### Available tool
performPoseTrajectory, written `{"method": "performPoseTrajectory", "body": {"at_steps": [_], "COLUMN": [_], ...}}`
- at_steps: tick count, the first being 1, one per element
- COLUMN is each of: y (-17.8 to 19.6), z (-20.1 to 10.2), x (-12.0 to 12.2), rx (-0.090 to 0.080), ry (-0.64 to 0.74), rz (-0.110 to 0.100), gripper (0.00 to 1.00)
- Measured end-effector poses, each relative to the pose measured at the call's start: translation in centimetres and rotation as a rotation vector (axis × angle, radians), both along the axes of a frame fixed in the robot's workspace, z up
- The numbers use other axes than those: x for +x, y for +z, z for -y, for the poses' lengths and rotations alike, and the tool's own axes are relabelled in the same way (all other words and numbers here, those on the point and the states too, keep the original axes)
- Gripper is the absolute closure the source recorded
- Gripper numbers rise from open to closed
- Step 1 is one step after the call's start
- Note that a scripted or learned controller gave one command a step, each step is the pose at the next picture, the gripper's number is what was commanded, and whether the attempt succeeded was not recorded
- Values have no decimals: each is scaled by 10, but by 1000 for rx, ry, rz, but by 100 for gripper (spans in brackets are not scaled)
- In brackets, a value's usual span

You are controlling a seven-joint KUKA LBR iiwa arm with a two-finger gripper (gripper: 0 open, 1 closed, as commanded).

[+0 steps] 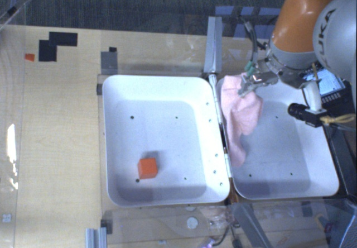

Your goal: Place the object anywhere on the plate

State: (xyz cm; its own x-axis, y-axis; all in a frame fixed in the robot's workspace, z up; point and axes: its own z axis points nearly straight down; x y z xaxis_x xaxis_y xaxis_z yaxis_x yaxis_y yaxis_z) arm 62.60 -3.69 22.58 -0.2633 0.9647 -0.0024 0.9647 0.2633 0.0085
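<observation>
Sitting near the front-left corner of the left bin (162, 87), an orange block (148, 168) lies flat. Right of that bin, a pink cloth (241, 118) hangs lengthwise toward the front, its top pinched in the closed gripper (251, 82).

grey arm (334, 23), orange band, black cables

The grey KUKA arm (334, 29) enters from the right, its rounded orange band (298, 15) sitting just above the wrist, over the far edge of the shallow white right-hand bin (290, 182). Below the band the metal two-finger gripper (249, 84) points down and leftward over that bin's far left corner, its fingers pinched on a hanging pale pink cloth (241, 118).
</observation>
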Motion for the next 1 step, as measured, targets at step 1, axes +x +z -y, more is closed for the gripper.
{"method": "performPoseTrajectory", "body": {"at_steps": [1], "y": [-4], "z": [-56], "x": [-18], "rx": [-2], "ry": [403], "rz": [-3], "gripper": [100]}}
